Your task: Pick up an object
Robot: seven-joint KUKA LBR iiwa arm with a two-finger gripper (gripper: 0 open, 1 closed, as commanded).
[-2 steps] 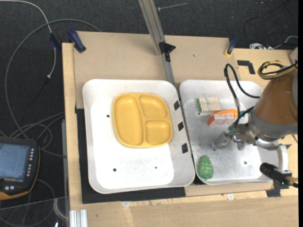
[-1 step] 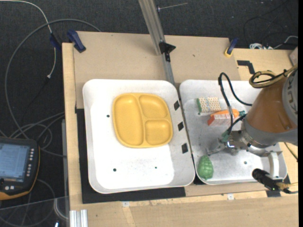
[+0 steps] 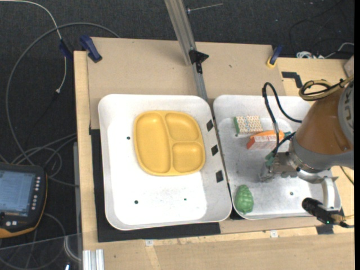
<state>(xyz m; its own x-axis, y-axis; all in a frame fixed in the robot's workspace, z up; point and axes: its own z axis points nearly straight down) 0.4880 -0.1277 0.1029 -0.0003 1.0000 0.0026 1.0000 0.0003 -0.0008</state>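
Position: fixed above the bench [image 3: 169, 61]
Facing: downward at a slant
Range: far enough to take in both white bins [image 3: 112, 207] and surrounding floor
Arm side: right

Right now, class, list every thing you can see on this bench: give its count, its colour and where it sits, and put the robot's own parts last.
White bins: 2, white, side by side on the bench; left bin, right bin.
Divided tray: 1, yellow, three compartments, in the left bin.
Patterned box: 1, pale with coloured dots, far part of the right bin.
Orange box: 1, orange and white, just in front of the patterned box.
Green object: 1, green, rounded, near left corner of the right bin.
Clamps: 2, blue, at the bench's far corners; one at left.
Handheld screen unit: 1, grey and orange, on the floor at left.
Robot arm: 1, grey with orange band, over the right bin.
Jaws: 1 set, low over the right bin's floor.
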